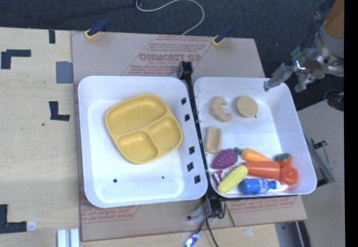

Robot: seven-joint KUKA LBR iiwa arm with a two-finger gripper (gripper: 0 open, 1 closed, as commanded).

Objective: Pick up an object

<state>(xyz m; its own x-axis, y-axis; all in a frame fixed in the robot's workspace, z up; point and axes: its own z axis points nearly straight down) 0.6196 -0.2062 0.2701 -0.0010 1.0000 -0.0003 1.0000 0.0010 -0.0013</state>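
Along the near wall of the right bin (299, 128) lies a cluster of toy food: a blue bottle (258, 186) on its side at the near edge, a yellow corn cob (232, 178) touching its left end and slanting toward the near-left corner, and a small red-and-white item (219, 175) partly hidden under the cob. Just beyond these rest a red sausage-shaped piece (263, 169), a red tomato (288, 175) at its right end, an orange carrot (255, 155) lying against its far side, and a purple grape bunch (225, 158) to the carrot's left. A tan rectangular block (212, 140) lies near the bin's left wall, apart from the cluster. Toward the far end sit a croissant-shaped piece (220, 109) and, just right of it without touching, a round tan biscuit (246, 106). The left bin (92, 128) holds a yellow three-compartment tray (144, 127), lying flat and turned at an angle. Both bins rest on a cardboard sheet (162, 55) held by two blue-and-yellow clamps (97, 28) at its far edge. The gripper (288, 75) hangs beyond the far-right corner of the right bin, outside its rim and well apart from every item; nothing is between its fingers, and whether they are spread or closed cannot be told.
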